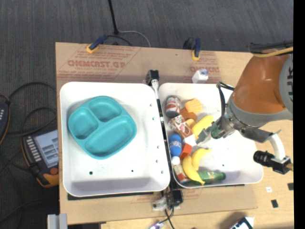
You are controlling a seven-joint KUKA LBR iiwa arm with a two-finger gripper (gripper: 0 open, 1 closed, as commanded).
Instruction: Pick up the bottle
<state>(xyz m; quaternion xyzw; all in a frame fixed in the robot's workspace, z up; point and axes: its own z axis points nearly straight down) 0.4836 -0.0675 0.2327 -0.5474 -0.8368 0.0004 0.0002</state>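
Fingertips of the gripper [204, 136] hang low over the right bin [248, 168], near the middle of its left half, but they are small and dark against the clutter, and I cannot tell whether they stand apart or together; nothing shows between them.

Just beside them lie a yellow banana [202, 125] and a red-and-white carton [178, 125]. Nearer the bin's front edge a second banana [189, 165] curves across the green bottle [212, 176], which lies on its side along the front wall, cap end toward the right. A blue-and-white bottle [175, 144] rests against the left wall, with a can [171, 106] towards the back.

The green bottle looks like stiff, light plastic, smooth and round, so it would likely roll or slip under a loose pinch. The exposed middle of its body, gripped across the width, seems the best hold.

Its left end is hidden under the banana. The wrist covers part of the bin's right side. The left bin [143, 175] holds a teal divided plate [101, 126].
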